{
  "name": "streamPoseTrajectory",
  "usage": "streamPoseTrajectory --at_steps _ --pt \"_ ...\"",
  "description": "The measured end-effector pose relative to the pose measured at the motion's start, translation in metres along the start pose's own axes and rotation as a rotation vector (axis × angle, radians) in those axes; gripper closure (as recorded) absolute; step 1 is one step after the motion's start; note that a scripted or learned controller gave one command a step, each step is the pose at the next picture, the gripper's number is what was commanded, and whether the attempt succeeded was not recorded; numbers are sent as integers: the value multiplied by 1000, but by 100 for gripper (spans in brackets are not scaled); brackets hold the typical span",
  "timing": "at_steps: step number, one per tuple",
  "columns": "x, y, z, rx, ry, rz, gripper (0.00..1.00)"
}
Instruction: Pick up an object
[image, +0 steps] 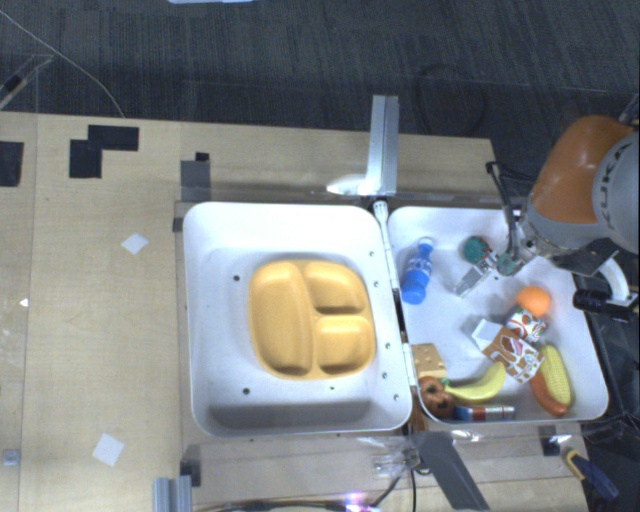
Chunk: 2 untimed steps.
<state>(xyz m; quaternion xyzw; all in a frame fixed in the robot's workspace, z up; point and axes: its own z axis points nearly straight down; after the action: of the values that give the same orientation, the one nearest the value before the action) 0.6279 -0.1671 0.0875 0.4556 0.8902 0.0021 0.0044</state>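
Observation:
The right bin (440, 228) holds several objects. A blue bottle (415, 270) lies near its left wall. An orange ball (535, 300) sits above a patterned carton (518, 347). A banana (478, 385) lies along the front, with a yellow corn cob (555, 372) on an orange piece at the front right. A tan block (428, 360) rests at the front left. My gripper (480, 268) hangs low over the bin's upper middle, right of the bottle and left of the orange ball, with nothing visibly in it.
The left bin (210, 330) contains a yellow divided tray (310, 317). A metal post (384, 140) stands behind the wall between the bins. The arm's orange band (580, 175) rises over the right bin's far right corner. A red and blue marker (485, 411) lies at the front wall.

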Motion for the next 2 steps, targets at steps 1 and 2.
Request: streamPoseTrajectory --at_steps 1,2 --pt "15 61 1 13 3 256 0" --pt "15 61 1 13 3 255 0"
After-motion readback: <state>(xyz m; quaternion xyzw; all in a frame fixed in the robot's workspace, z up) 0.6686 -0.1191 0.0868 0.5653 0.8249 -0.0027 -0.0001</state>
